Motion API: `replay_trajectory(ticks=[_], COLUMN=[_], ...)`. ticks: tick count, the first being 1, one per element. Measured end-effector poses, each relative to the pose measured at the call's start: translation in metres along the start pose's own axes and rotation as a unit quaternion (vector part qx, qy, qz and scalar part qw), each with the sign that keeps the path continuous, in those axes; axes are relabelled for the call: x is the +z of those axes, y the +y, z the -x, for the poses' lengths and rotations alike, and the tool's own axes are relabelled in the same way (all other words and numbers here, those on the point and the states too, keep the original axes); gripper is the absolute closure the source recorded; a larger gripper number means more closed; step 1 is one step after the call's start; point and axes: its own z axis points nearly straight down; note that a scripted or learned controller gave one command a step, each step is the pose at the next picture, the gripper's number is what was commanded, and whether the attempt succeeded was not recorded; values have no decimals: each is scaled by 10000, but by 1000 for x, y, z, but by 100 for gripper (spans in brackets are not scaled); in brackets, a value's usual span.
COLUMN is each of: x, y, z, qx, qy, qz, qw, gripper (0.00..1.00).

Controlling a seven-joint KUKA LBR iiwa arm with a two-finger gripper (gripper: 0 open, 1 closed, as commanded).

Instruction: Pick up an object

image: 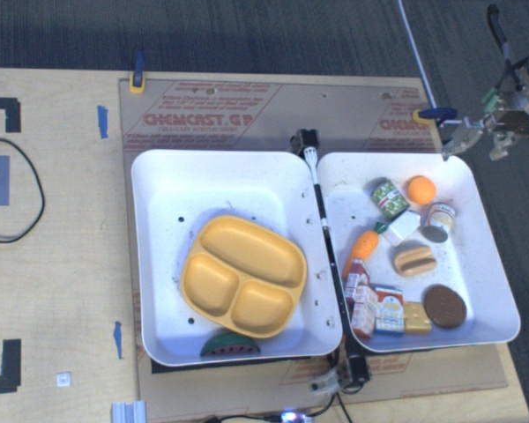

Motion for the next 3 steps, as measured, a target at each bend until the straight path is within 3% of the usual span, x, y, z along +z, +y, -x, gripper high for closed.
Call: replay_trajectory(ticks=[1, 2, 3], x=[136, 169, 157], y=[-22, -54, -53], z=[2, -61, -60], qx=[-9, -5, 1], qy=[28, -2, -14], qz=[-16, 14, 43], qw=[10000, 10000, 10000], gripper=[0, 0, 100])
